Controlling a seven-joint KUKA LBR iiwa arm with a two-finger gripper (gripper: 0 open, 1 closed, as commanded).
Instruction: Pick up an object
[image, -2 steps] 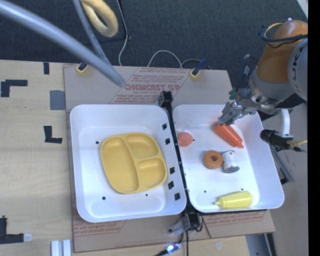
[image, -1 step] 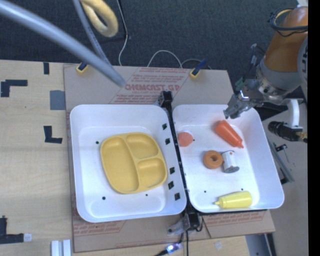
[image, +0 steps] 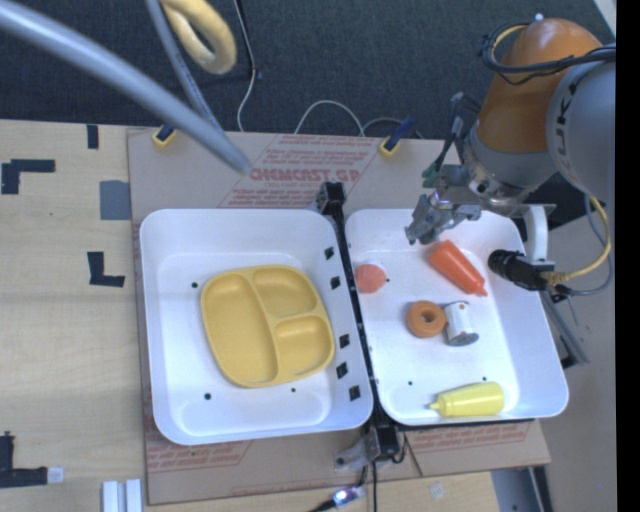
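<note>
Nearest the camera, a yellow bottle (image: 468, 401) is seen lying on its side by the front rim of the right bin (image: 520, 400). Behind the bottle, toward the middle of that bin, an orange ring (image: 427, 319) lies touching a small grey-and-white spool (image: 460, 324). Further back from the bottle, a toy carrot (image: 458, 268) lies at a slant, and a small pink ball (image: 371, 278) rests close to the bin's left wall. The gripper (image: 428, 222) is placed over the back of the right bin, just beside the carrot's upper-left end; nothing is seen between its parts. A yellow divided tray (image: 268, 324) lies in the left bin (image: 165, 300).
</note>
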